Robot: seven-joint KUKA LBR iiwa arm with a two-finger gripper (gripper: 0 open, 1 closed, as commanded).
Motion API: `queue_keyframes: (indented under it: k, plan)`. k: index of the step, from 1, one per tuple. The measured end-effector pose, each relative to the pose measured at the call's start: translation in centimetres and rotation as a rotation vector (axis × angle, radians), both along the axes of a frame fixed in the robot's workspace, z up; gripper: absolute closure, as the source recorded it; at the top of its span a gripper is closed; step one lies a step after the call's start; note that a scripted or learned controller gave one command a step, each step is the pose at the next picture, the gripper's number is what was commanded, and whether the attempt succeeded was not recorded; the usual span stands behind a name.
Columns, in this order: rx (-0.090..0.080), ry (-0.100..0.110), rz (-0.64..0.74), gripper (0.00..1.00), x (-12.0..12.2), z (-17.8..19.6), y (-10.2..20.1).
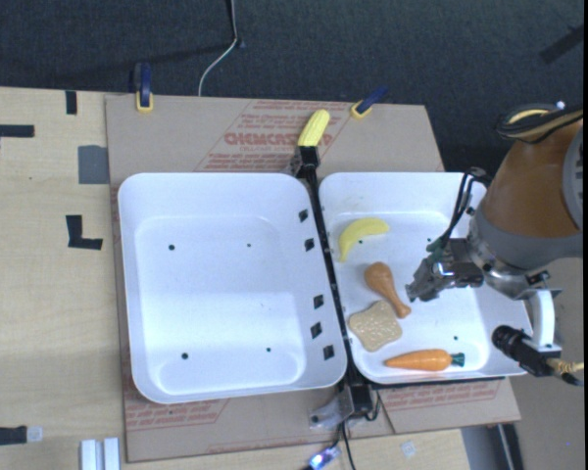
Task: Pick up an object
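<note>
The arm (534, 189) runs off the right edge, so most of it is cut off. It also covers the right rim of the right bin (412, 184). The hand (423, 284) is small and dark, and honestly I can't tell how its fingers sit or whether it touches the drumstick (385, 286) just left of it. Between the bins, a yellow-handled clamp (312, 137) hides part of the far rims. The surface (39, 262) gets chopped at the left and near edges.
</note>
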State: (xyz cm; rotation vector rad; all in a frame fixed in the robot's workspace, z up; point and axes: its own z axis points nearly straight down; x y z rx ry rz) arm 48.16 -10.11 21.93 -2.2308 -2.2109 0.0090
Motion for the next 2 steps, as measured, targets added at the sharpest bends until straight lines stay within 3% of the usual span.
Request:
queue_keyframes:
  k: [1, 2]
  plan:
    - [0.005, -0.013, 0.021, 1.00, 3.4, 8.4, 9.7]
    - [0.006, -0.008, 0.018, 1.00, 3.2, 12.8, 15.6]
